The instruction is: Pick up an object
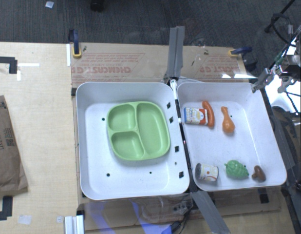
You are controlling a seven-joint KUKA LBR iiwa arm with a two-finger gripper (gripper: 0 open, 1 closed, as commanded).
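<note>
In the camera view, two shallow white bins sit side by side on a wooden bench, their inner walls touching along the middle.

The left white bin holds a pale green plastic plate with three compartments, lying flat near the bin's centre.

The right white bin holds six small things in two loose rows. In the far row, a small white carton with a blue and orange label lies touching a slim orange-red sausage-shaped toy. Just beside them, and apart, is an orange drumstick-shaped toy. In the near row, a white cup lies on its side. A knobbly green toy is near it, and a small brown lump sits by the bin's right wall.

A sheet of printed brown cardboard lies under the far edge of both bins. A brown paper bag lies flat at the bench's left end, well apart from the bins.
</note>
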